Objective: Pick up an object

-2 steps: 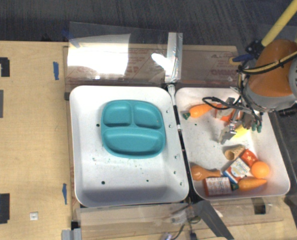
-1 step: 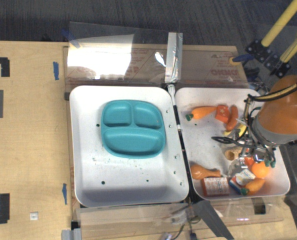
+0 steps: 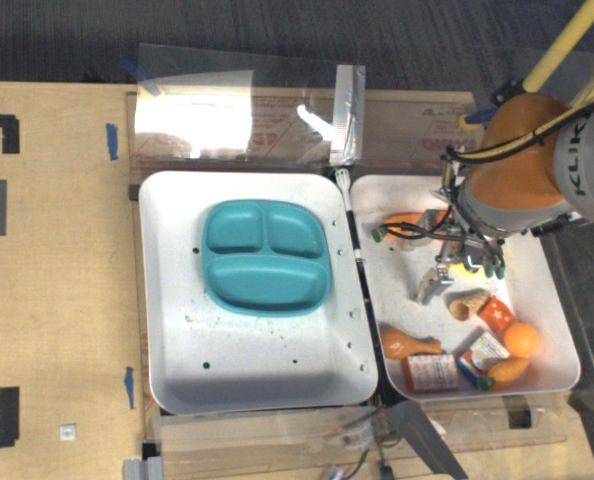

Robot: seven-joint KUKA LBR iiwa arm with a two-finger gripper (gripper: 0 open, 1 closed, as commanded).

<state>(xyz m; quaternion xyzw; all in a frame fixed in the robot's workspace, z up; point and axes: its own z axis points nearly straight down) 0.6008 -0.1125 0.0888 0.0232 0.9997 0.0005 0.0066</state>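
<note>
1. Gripper [image 3: 447,276]: positioned inside the right bin [image 3: 557,308], over its upper-middle area. The metal fingers [image 3: 429,288] point down toward the bin floor. Whether they are spread or closed cannot be determined, and nothing is visible between them.
2. Arm [image 3: 522,163]: enters from the right. The orange band sits directly above the wrist, over the bin's upper part. Cables run along the wrist housing.
3. Objects nearest the gripper: a tan cork-like piece [image 3: 467,304] lies just beside the fingertips, on their lower right. An orange item with a green end [image 3: 397,228] lies to the upper left of the wrist.
4. Objects at the bin's near edge, apart from the gripper: an orange pear-shaped item [image 3: 407,345], a red-labelled bottle [image 3: 433,372], an orange ball [image 3: 522,340], and a small red-orange carton [image 3: 497,314].
5. Left bin [image 3: 177,368]: holds a teal divided plate [image 3: 267,258] with three compartments, lying flat near the centre.
</note>
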